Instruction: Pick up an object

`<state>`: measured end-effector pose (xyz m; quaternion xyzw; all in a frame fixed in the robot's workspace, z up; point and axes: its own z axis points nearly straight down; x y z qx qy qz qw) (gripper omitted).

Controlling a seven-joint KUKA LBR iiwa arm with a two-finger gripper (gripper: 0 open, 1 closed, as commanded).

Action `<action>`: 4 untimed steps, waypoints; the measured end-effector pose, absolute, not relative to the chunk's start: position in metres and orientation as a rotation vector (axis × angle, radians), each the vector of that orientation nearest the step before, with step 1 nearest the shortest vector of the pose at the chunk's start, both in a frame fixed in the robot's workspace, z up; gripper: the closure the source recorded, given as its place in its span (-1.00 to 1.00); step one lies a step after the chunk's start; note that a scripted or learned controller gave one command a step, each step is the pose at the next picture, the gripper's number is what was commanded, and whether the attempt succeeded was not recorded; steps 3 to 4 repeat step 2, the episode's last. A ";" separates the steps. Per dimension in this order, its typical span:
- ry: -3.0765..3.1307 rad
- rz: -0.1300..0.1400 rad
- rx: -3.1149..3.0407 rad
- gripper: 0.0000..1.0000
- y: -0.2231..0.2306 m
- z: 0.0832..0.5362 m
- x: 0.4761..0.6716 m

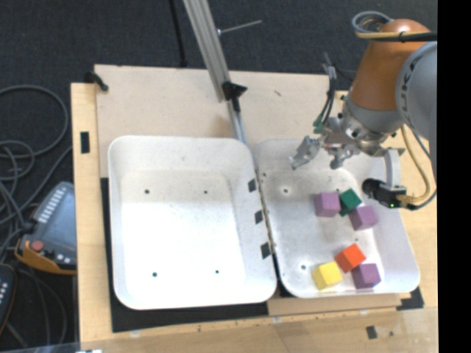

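The right bin (pixel 291 197) holds several small blocks. A purple block (pixel 327 204), a green block (pixel 350 199) and a second purple block (pixel 363 217) cluster near its middle right. An orange block (pixel 351 257), a yellow block (pixel 328 275) and another purple block (pixel 366 274) lie near its front edge. My gripper (pixel 321 157) hangs over the bin's far side, above and behind the cluster. Its two fingers are spread apart with nothing between them.
The left bin (pixel 184 219) stands beside the right one. A slanted aluminium post (pixel 210 43) rises from the bench behind the bins. Cables and a hand-held pendant (pixel 51 226) lie on the floor at the left.
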<state>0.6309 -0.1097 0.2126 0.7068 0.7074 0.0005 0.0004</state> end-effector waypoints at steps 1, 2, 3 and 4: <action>2.214 -0.011 2.231 -1.00 -0.196 0.139 0.573; 2.206 0.016 2.205 -1.00 -0.164 0.122 0.607; 2.206 0.016 2.205 -1.00 -0.164 0.122 0.607; 2.206 0.016 2.205 -1.00 -0.164 0.122 0.607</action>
